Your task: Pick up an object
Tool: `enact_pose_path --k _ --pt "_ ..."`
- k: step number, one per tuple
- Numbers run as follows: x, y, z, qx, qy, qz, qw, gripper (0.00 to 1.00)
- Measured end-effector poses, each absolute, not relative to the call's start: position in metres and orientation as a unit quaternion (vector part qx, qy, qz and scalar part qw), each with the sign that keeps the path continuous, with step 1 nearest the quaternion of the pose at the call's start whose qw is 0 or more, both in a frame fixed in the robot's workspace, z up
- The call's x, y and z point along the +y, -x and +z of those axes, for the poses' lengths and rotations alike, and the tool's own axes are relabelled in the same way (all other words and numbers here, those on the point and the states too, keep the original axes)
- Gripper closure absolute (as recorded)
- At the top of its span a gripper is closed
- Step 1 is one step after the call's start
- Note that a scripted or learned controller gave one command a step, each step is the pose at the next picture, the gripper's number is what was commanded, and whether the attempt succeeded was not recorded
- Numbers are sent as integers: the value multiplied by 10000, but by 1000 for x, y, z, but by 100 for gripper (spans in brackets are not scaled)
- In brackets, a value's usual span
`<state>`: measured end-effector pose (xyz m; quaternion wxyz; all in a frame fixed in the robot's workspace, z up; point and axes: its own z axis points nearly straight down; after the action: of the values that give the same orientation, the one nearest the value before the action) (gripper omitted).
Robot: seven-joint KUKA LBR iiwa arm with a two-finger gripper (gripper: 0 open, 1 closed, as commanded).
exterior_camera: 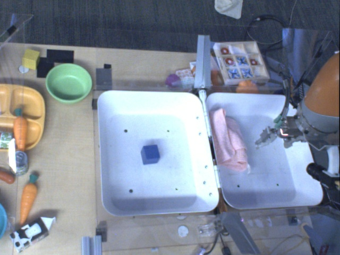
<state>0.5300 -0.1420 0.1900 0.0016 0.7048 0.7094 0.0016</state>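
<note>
Camera view, pink cloth (229,141) in right bin (265,193), just left of the empty, parted jaws.

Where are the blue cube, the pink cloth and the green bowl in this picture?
blue cube (150,153): camera view, on its top face, in the left bin.
pink cloth (229,140): camera view, on the middle of the folded cloth, in the right bin.
green bowl (68,82): camera view, on its inner bottom, on the bench.

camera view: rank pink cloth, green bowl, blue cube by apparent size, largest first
1. pink cloth, longest of the three.
2. green bowl, close to the cloth in area, so the top two are not certain.
3. blue cube, clearly smallest.
</note>
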Motion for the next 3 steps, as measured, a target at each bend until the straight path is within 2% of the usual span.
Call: enact_pose_path --k 1,2,3 --pt "-114 -604 93 7096 -7045 70 86 0" --pt "-86 -589 94 7483 -6632 59 112 0" --pt "-109 -598 155 7443 -6678 30 46 0"
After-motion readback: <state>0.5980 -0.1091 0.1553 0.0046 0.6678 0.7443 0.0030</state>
